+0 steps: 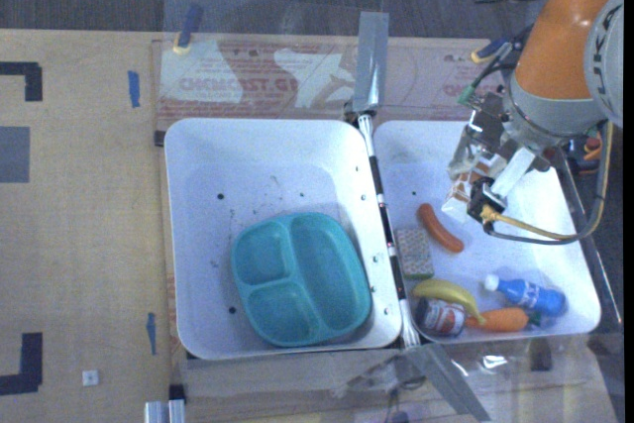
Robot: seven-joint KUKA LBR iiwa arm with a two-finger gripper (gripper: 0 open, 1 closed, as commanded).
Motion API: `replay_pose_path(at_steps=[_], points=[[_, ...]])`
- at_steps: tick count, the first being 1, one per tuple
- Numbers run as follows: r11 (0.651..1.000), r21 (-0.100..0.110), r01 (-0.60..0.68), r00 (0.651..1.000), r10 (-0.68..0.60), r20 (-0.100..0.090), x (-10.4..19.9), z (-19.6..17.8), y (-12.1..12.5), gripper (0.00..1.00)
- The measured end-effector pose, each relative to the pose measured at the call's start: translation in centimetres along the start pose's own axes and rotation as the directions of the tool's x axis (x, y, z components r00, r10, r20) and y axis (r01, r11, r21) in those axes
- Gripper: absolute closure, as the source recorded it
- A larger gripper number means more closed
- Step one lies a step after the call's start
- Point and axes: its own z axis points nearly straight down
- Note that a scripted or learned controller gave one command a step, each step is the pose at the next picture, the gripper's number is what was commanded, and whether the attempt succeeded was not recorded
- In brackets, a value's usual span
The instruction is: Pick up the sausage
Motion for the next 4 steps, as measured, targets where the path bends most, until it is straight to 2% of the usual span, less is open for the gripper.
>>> replay_pose_path(at_steps=[1, 2, 3, 4], points=[[0.983, 0.001, -0.182, 0.983, 0.182, 0.000, -5.3, 5.4, -7.8, 1.00], [0.943, -0.002, -0.334, 0.943, 0.334, -0.001, -1.4, 5.4, -10.1, 1.00], [0.784, -0.002, -0.620, 0.784, 0.620, -0.002, 0.2, 5.4, -11.0, 1.00], [0.712, -0.002, -0.702, 0.712, 0.702, -0.001, 3.6, 5.4, -12.0, 1.00]])
